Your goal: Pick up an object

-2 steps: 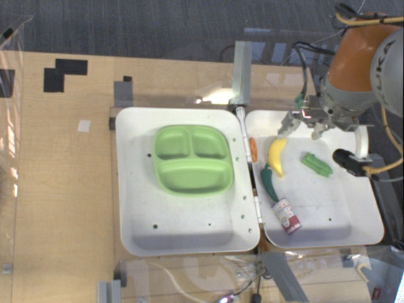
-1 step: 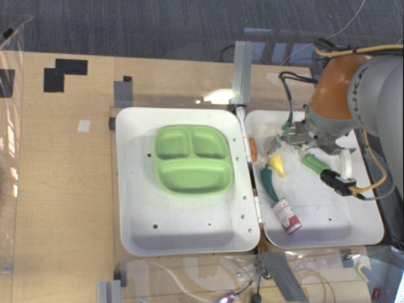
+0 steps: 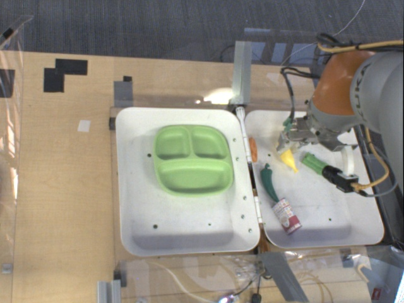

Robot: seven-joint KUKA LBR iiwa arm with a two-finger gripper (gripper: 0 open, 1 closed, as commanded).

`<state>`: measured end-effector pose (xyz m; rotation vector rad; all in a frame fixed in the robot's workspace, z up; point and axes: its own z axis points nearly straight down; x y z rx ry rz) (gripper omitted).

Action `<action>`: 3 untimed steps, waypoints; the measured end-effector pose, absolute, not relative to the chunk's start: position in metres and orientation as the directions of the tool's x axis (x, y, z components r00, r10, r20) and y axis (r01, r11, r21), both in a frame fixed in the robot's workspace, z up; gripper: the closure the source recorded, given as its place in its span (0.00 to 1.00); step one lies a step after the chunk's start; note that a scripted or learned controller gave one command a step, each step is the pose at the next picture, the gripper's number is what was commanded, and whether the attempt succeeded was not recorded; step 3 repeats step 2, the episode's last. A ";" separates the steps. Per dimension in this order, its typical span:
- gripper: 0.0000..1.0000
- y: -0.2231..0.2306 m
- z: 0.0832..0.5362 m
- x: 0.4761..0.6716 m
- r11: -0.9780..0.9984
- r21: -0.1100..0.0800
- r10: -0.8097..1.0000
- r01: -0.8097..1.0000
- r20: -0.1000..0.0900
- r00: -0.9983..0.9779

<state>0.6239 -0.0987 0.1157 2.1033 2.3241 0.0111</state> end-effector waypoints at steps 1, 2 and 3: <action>1.00 -0.042 0.210 0.642 0.089 0.007 0.996 0.996 0.000 -0.089; 1.00 -0.062 0.186 0.638 0.036 0.004 0.999 0.999 0.000 -0.036; 1.00 -0.062 0.186 0.638 0.036 0.004 0.999 0.999 0.000 -0.036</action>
